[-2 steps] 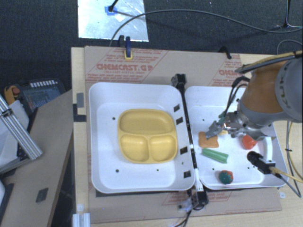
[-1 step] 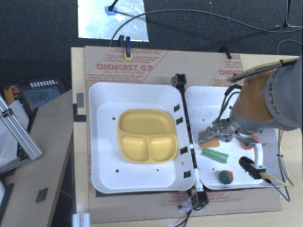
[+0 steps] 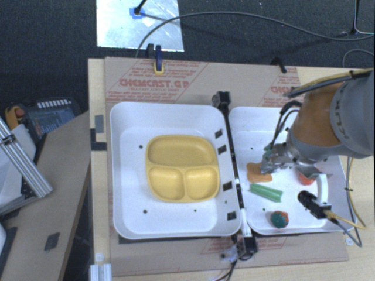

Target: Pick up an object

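Observation:
My gripper (image 3: pixel 268 164) is down in the right bin (image 3: pixel 252 122), reaching in from the right, its tip over an orange piece (image 3: pixel 256 173) that lies flat on the bin floor. A green stick-shaped piece (image 3: pixel 265 192) lies just in front of the orange one. Near the bin's front edge rests a small ball (image 3: pixel 279 218), red and green. A red piece (image 3: pixel 307 178) peeks out under the wrist to the right.
The left bin (image 3: pixel 129 122) holds a yellow divided tray (image 3: pixel 181 167) with three compartments. A black clamp rail (image 3: pixel 229 157) runs between the two bins. The bins rest on cardboard (image 3: pixel 176 81).

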`<action>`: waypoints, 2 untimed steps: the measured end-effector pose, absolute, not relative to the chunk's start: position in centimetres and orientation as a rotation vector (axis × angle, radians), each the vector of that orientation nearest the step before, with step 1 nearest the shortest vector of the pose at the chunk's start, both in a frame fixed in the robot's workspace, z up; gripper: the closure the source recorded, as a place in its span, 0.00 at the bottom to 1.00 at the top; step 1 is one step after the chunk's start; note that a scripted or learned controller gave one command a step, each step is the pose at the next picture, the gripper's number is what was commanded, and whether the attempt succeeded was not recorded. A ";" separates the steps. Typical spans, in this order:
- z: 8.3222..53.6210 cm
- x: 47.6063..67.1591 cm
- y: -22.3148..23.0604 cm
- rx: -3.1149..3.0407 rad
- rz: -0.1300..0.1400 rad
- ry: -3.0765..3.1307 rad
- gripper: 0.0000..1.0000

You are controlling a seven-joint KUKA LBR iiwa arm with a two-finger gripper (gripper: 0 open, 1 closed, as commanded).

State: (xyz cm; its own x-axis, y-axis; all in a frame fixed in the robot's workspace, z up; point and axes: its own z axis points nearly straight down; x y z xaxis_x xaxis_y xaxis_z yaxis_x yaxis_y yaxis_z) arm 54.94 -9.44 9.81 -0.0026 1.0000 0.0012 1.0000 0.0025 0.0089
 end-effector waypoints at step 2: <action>22.6 54.8 -9.7 2.213 0.007 2.222 1.00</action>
